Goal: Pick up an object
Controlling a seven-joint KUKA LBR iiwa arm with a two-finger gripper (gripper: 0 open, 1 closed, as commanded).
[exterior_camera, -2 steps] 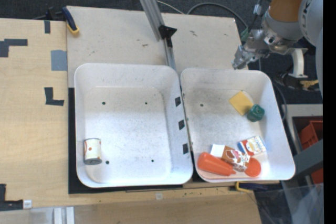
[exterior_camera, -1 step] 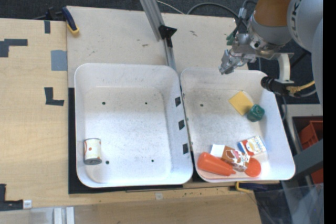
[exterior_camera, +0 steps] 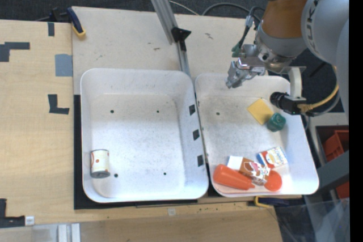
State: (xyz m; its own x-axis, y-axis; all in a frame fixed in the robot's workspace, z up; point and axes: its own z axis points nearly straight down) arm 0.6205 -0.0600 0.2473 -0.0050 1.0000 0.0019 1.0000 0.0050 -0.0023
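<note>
Left bin (exterior_camera: 136, 79): one small can (exterior_camera: 100, 163) near the front-left corner, white with a reddish label, standing upright or close to it, top rim facing up. It sits apart from the bin walls.

Divider between the bins carries a few dark clips. A slanted metal rail (exterior_camera: 160, 0) runs from the top of the view down to the back of that divider.

Right bin (exterior_camera: 212, 93): pincer (exterior_camera: 237, 77) hangs over the back-left area, tips pointing down toward the bin floor. Nothing between the fingers, nothing touching them. How far they're spread: cannot tell from this angle.

Objects in the right bin, all well apart from the pincer:
- yellow block (exterior_camera: 260, 111) mid-right, long axis running diagonally
- teal cap-like piece (exterior_camera: 276, 122) touching or just beside the block's right side
- orange carrot-shaped toy (exterior_camera: 232, 177) at the front edge, long axis roughly left-right, narrow end to the left
- colourful small box (exterior_camera: 271, 158) and wrapper just beside the carrot, to its right

Surface (exterior_camera: 34, 122) is light wood with grey tape marks on the left.
</note>
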